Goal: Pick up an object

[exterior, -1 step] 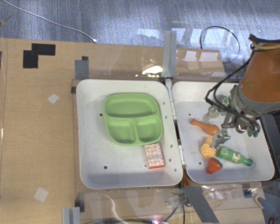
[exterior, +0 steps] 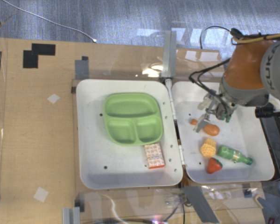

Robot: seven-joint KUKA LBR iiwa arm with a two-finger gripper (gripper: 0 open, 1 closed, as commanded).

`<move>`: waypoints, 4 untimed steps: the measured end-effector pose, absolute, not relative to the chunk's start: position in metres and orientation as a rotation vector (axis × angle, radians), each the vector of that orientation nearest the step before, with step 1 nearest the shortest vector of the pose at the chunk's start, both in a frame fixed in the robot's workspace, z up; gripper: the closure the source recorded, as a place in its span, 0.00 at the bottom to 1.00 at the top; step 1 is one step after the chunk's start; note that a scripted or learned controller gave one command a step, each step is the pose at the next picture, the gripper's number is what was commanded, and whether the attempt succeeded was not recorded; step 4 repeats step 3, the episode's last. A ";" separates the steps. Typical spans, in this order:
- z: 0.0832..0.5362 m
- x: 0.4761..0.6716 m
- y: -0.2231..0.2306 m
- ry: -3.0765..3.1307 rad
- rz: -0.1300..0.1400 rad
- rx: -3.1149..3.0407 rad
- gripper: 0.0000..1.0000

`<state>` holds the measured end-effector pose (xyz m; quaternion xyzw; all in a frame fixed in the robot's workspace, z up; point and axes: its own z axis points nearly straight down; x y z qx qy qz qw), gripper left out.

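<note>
The right bin [exterior: 256,139] holds several toy foods. An orange oval piece [exterior: 212,130] lies near its middle, with a tiny orange bit [exterior: 193,122] to its left. Nearer the front are a yellow corn cob [exterior: 207,149], a green bottle [exterior: 234,155] and a red strawberry [exterior: 213,165]. My gripper [exterior: 213,123] hangs low over the orange oval piece, reaching in from the right. Its fingers [exterior: 201,125] are open and straddle the piece's upper edge. Nothing is held between them.
The left bin [exterior: 91,139] holds a green divided plate [exterior: 132,118] and a small red-and-white box [exterior: 154,155] near the front right corner. A raised divider [exterior: 176,125] separates the two bins. Black cables [exterior: 203,73] loop above the wrist.
</note>
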<state>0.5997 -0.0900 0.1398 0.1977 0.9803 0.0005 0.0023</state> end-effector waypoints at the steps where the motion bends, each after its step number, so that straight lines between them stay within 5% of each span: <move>1: 0.090 0.591 -0.086 3.106 0.001 0.369 0.00; 2: 0.105 0.596 -0.085 3.090 0.000 0.359 1.00; 3: 0.190 0.612 -0.025 3.073 0.007 0.575 1.00; 4: 0.190 0.612 -0.025 3.073 0.007 0.575 1.00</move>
